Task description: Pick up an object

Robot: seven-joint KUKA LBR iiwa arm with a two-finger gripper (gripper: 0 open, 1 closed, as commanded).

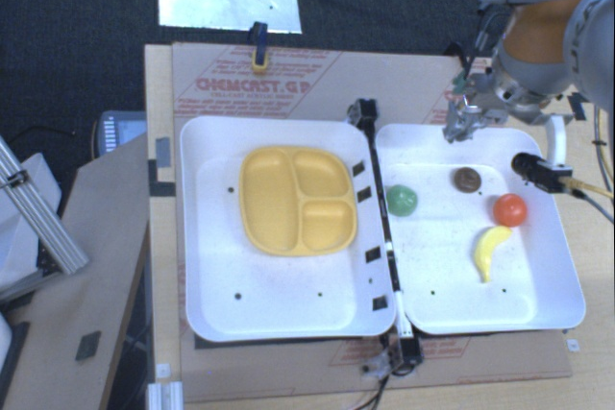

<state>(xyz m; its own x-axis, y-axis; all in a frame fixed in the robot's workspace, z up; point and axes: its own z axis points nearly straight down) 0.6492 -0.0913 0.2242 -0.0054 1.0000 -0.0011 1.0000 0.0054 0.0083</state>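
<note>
Four small things are lying in the right bin [553, 302]: a green ball [401, 200], a brown disc [467, 179], a red ball [510, 208] and a yellow banana [489, 251]. The pincer [459, 125] is hanging at that bin's upper edge; its state I cannot tell. The disc is sitting nearest, just below it in the frame, while the banana's long axis is running upper right to lower left. Red lettering on the desk's sheet is reading "CHEMCAST GP" [253, 85].
</note>
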